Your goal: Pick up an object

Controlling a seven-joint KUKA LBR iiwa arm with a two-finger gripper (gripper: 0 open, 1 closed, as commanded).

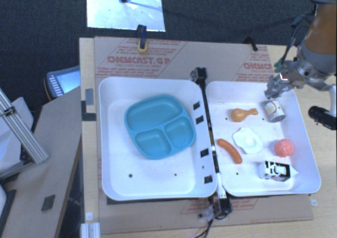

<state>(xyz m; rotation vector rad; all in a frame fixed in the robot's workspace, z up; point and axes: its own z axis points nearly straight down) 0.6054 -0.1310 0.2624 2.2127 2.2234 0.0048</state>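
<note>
The right bin (305, 179) holds several toy items: an orange chicken drumstick (243, 113), a small tin can (274, 110) lying on its side, a fried egg (247, 141), an orange sausage (230, 150), a pink ball (284, 148) and a black-and-white carton (276, 170). My gripper (275, 87) hangs at the bin's far edge, just above and behind the tin can. Nothing shows between its fingers.
The left bin (113, 179) holds a blue three-compartment tray (159, 132). A black divider (206, 126) runs between the bins. Both bins rest on cardboard (174, 60). A yellow clamp (142, 42) sits at the back edge, and a shiny plate (125, 0) lies beyond.
</note>
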